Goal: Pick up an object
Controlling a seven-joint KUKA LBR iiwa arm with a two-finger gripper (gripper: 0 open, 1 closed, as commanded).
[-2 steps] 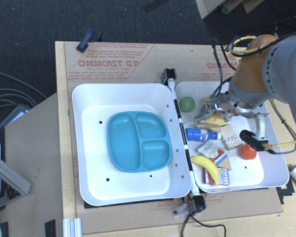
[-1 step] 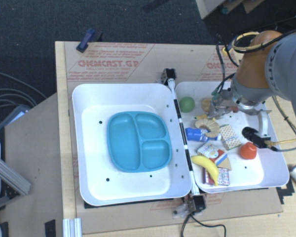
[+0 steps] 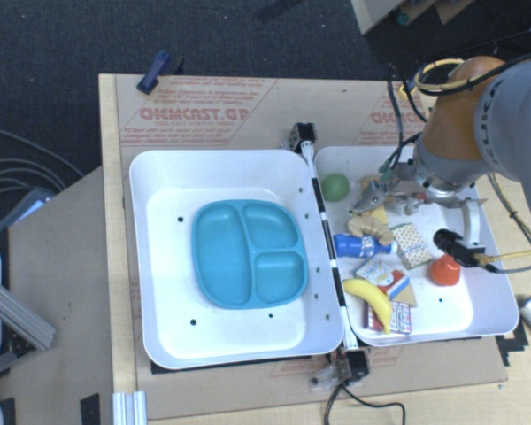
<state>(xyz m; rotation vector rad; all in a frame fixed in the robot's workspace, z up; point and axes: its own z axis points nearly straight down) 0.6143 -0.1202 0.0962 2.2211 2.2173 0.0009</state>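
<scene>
gripper point(image 3: 378, 199): low in the right bin point(image 3: 491, 312), up from the blue tube point(image 3: 358, 246); how wide it stands cannot be told, and nothing is seen in its hold
likely target: tan lump point(image 3: 372, 224), just above the tube, right under the gripper; a judgement, any item would serve
step in hand: closing in for a grasp, not yet made
doing it well: come straight down on the lump and straddle it alone; it touches the tube and crowds the checkered packet point(image 3: 413, 244), so a slanted approach may catch two things or shove the pile
easier picks: green ball point(image 3: 335, 187), up-left of the tube and apart from the clutter; red ball point(image 3: 444, 271), well right of the tube; both may roll
right bin, rest: banana point(image 3: 372, 297) below the tube, red-white packets beside it
left bin point(image 3: 159, 228): left of the tube, across the rims; holds one blue divided plate point(image 3: 248, 253), lying flat
</scene>
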